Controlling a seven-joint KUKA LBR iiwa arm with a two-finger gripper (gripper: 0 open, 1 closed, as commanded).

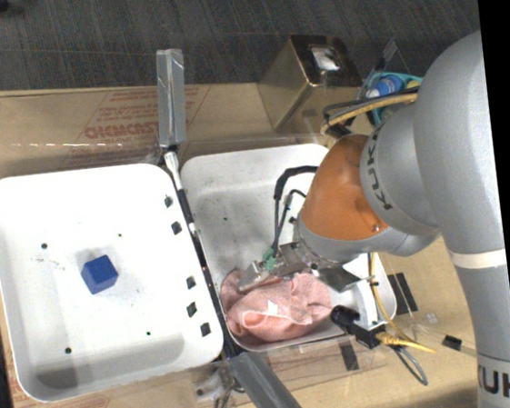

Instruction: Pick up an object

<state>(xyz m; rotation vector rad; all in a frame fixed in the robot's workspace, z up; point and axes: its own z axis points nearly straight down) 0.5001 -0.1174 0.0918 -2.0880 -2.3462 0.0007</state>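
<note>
A crumpled pink cloth point(276, 310) lies in the near part of the right bin point(234, 182). A small blue cube point(99, 273) sits alone in the left bin point(17, 207), near its middle. My gripper point(276, 264) hangs low over the right bin, right at the upper edge of the pink cloth. The grey arm with its orange band covers the right side of that bin. The fingertips blend into the cloth's edge.
A metal divider point(189, 243) with black clips runs between the two bins. A brown box point(300, 79) stands behind the right bin. Cardboard point(62, 120) lies under and behind the bins.
</note>
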